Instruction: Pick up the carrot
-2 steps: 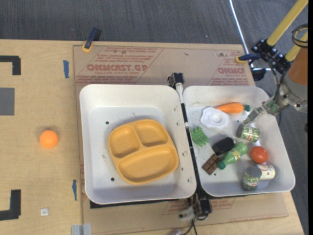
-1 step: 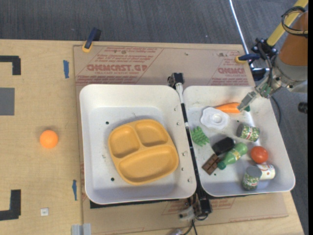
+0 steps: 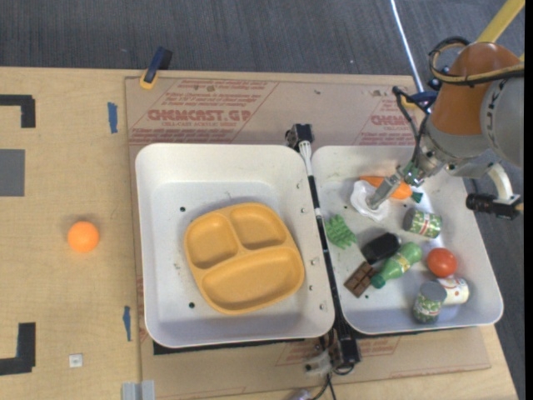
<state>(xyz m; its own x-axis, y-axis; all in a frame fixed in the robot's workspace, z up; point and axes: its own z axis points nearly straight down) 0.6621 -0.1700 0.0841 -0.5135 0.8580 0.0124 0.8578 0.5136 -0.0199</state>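
Fingers [image 3: 385, 193] are seen low in the right bin [image 3: 487, 302], slanting down over a white crumpled object [image 3: 364, 200]; whether they are wide or narrow cannot be told, as the gap between them is not resolved. An orange piece, taken to be the carrot [image 3: 400, 191], lies just beside and partly behind them, in the upper part of the right bin.

Nearest the camera, a green-topped can [image 3: 428, 302] and a white can with red marking [image 3: 455, 290] are found at the bin's lower edge. A tomato [image 3: 442, 262], a green bottle [image 3: 396, 264], a brown block [image 3: 359, 280] and a black object [image 3: 380, 246] lie above these. A leafy green item [image 3: 339, 230] and a small labelled can [image 3: 422, 223] sit further up. A yellow divided tray [image 3: 243, 257] rests in the left bin [image 3: 158, 223]. An orange ball [image 3: 83, 237] lies on the surface [image 3: 58, 307], well apart to the left. Farthest, the orange band [image 3: 466, 90] of the arm is seen.
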